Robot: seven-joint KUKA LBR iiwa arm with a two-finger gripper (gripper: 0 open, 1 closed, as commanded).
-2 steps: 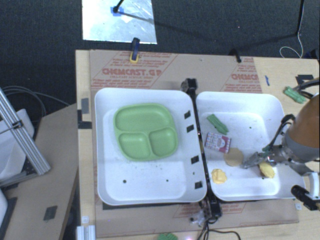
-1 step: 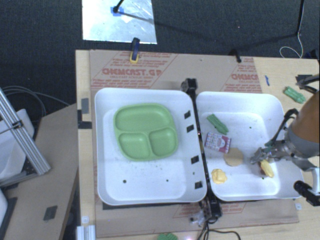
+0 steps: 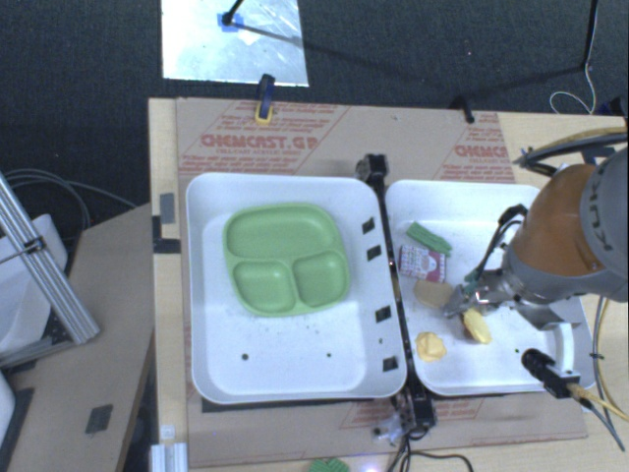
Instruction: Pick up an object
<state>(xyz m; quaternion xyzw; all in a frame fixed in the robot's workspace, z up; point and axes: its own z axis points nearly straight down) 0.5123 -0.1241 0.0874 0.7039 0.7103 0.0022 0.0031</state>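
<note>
The grey arm with its orange band reaches in from the right, its pincer (image 3: 466, 303) lowered and pointing left.

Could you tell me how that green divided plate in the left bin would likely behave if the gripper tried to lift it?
The green divided plate looks like moulded rigid plastic, so probably stiff and light. It lies flat in the left bin, with low rounded rims, so fingers would likely slip off or just push it along the smooth floor.
</note>
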